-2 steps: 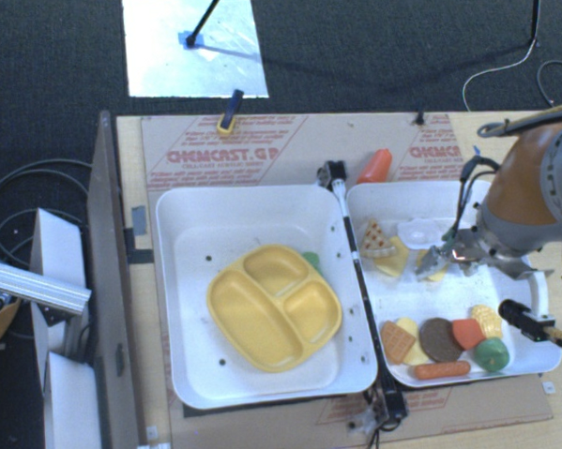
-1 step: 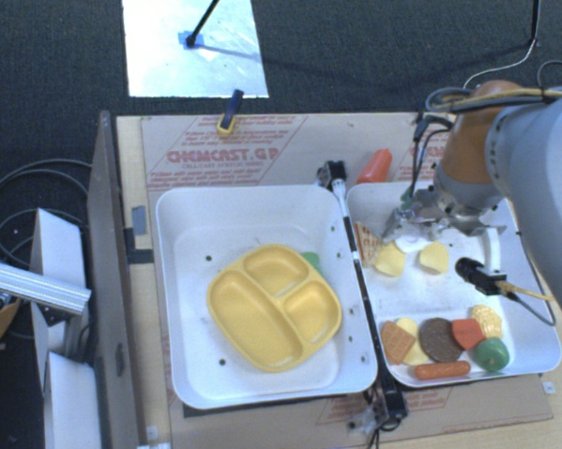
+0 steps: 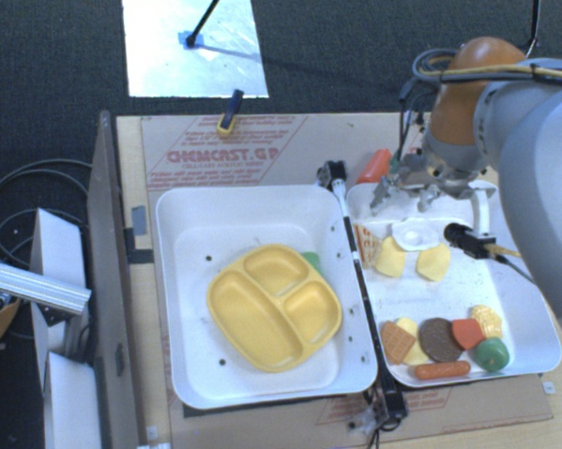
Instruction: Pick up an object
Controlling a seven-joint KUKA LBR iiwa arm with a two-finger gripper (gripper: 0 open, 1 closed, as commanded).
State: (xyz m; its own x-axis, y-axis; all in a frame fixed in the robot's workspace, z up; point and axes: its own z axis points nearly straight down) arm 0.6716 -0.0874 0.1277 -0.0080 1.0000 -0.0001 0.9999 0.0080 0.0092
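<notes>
Tool (image 3: 406, 199) hangs over the right bin's (image 3: 534, 295) far edge, fingers spread apart, gripping nothing; yellow divided plate (image 3: 274, 306) lies in the left bin (image 3: 196, 223)

Yellow tray (image 3: 274, 306), white bins (image 3: 186, 299).

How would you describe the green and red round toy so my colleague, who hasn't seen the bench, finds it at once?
Start at the right bin, the one crowded with toy food beside the bin holding the yellow divided plate. Go to its near right corner, where a cluster of pieces lies. The green and red round toy sits at the cluster's right end, just below the orange-red piece; it is the only green one there.
</notes>
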